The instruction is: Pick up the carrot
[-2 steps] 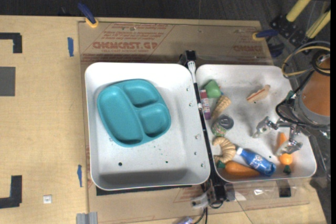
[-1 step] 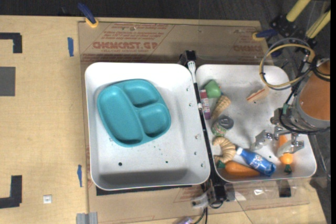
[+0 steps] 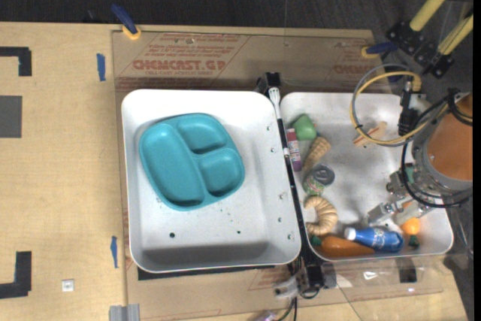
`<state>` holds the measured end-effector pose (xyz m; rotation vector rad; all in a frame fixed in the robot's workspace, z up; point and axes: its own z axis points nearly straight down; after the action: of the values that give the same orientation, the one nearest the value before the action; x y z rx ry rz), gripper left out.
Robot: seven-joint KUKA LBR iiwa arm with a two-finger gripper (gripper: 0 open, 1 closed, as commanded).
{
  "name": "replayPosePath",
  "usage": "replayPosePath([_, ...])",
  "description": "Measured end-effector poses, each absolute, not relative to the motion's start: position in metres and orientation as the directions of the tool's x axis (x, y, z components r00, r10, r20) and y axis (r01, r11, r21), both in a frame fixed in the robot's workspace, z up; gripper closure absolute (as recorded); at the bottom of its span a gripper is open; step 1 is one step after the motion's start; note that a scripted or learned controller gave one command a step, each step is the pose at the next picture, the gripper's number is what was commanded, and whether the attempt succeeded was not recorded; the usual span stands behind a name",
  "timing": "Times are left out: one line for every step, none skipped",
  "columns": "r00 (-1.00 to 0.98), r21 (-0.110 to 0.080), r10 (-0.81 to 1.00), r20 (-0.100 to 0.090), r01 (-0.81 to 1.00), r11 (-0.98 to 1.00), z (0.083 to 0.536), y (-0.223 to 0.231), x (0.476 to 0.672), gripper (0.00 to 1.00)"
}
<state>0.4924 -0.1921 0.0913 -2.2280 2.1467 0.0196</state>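
Arm enters from right, orange band over right bin [image 3: 361, 105], wrist bent down; end effector [image 3: 396, 204] low near bin's front right, open or shut cannot tell. Carrot [image 3: 342, 245]: smooth orange taper lying along front wall, touching blue-white bottle [image 3: 373, 238]. Small orange ball [image 3: 411, 226] just beside bottle. Nearby: ridged cone [image 3: 316, 152], green piece [image 3: 304, 127], braided pretzel [image 3: 324, 213]. Left bin [image 3: 143, 237] carries glossy teal divided plate [image 3: 191, 160].
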Motion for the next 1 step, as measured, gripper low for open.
replayPosePath([0.344, -0.01, -0.938, -0.037, -0.939, -0.344, 0.0902, -0.1871, 0.4924, 0.0])
